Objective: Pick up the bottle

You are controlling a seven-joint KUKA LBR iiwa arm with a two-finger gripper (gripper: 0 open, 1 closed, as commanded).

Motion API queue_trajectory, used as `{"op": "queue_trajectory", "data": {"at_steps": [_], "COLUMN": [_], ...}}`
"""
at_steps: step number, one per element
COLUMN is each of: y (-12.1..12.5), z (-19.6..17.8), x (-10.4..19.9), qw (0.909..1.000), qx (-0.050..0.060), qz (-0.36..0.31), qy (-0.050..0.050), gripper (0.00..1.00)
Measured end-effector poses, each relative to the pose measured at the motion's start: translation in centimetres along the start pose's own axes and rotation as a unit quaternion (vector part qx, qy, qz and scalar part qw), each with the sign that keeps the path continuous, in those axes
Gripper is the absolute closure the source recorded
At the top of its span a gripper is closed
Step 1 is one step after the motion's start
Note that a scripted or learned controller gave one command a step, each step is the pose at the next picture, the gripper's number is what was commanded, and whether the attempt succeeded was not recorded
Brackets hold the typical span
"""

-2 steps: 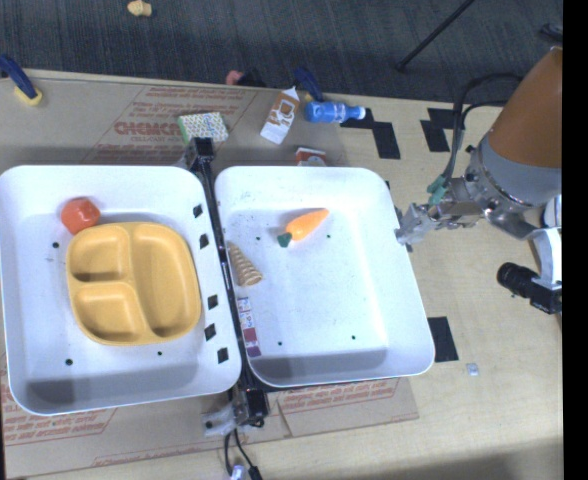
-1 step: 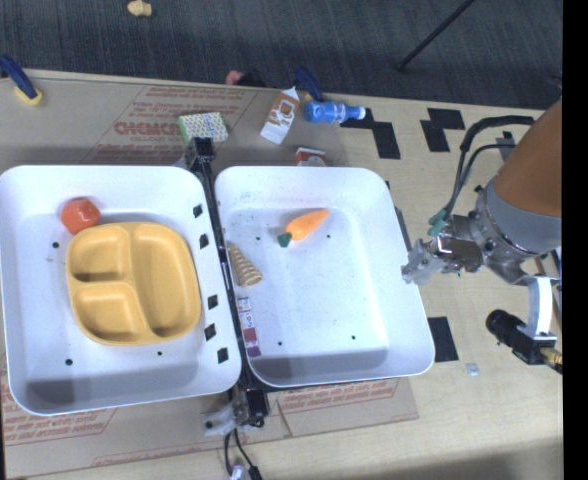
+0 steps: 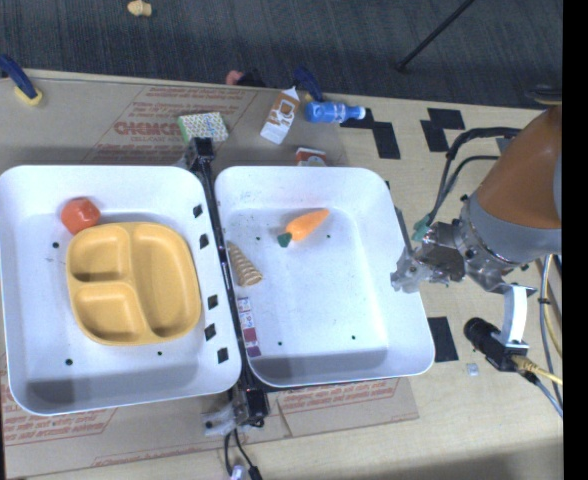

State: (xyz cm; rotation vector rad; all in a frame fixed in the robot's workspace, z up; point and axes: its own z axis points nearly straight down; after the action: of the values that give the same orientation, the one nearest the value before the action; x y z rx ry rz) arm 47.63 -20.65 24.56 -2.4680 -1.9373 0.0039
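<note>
A: bottle (image 3: pixel 332 113)?
B: blue, lying on its side on the bench beyond the right bin's (image 3: pixel 404 308) far rim, outside it, cap end pointing right. small carton (image 3: pixel 279 117) just left of it, another scrap (image 3: pixel 310 155) between bottle and the bin's far edge
A: inside that bin?
B: carrot (image 3: pixel 304 225) near the far middle, orange with green tip, lying slanted. ridged tan cone (image 3: pixel 242 265) against the bin's left wall
A: gripper (image 3: pixel 414 271)?
B: just off the bin's right rim, about mid-height, over the rim edge. well apart from the bottle. nothing seen between the fingers. open or closed, cannot tell, too blurry
A: arm (image 3: pixel 519 193)?
B: right of the bin, orange band above grey wrist, cables looping around it
A: other side?
B: left bin (image 3: pixel 14 298) touching the right bin's left wall. yellow tray (image 3: pixel 134 280) with three sections in it, red ball (image 3: pixel 80 213) at the tray's far left corner. green patterned block (image 3: pixel 203 125) on the bench beyond where the bins meet
</note>
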Motion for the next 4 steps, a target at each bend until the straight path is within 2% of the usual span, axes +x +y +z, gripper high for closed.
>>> {"op": "queue_trajectory", "data": {"at_steps": [1, 2, 3, 4], "y": [0.0, -0.1, -0.1, -0.1], "z": [-0.7, -0.3, 0.9, 1.6], "x": [0.3, 0.4, 0.4, 0.2], "qw": [0.9961, 0.9793, 0.9762, 0.9803], "qx": [-0.002, -0.002, 0.001, 0.001], "qz": [0.088, 0.202, 0.217, 0.198], "qy": [-0.001, 0.0, 0.0, 0.001], "gripper": [1.0, 1.0, 1.0, 1.0]}}
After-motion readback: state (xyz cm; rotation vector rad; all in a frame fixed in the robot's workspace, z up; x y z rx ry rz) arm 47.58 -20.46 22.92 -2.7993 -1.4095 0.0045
